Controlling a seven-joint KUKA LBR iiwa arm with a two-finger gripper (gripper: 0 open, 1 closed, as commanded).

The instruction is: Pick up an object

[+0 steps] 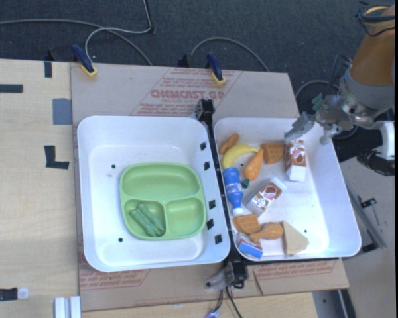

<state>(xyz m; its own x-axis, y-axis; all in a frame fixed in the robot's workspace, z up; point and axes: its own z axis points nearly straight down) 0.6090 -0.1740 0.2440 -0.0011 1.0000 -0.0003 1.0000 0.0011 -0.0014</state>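
I see the gripper [312, 128] at the upper right of the right bin [335, 197], two fingers spread apart, nothing between them. Nearest target is the carton [296, 161], just below-left of the gripper, near but not touching as far as I can tell. Its long axis runs roughly up-down in the view, slightly tilted, and the finger gap looks to lie about across it, so I judge a short move down-left plus descent would line up; may need a small wrist turn. One arm only, coming in over the bin's right wall. Count in the right bin: one carton, one second box [265, 197] left-below the carton, one banana [237, 154], one blue bottle [233, 188], one carrot [254, 165]; several orange-brown pieces, I make it about four, one wedge [294, 238] near the bin's front corner. Small blue-white item at the front edge, can't identify. Left bin [93, 191] holds one green tray [162, 199] with green beans [148, 218] in one compartment, count unclear. Risk as I judge it: carton sits close to the right wall, a finger could clip the wall.
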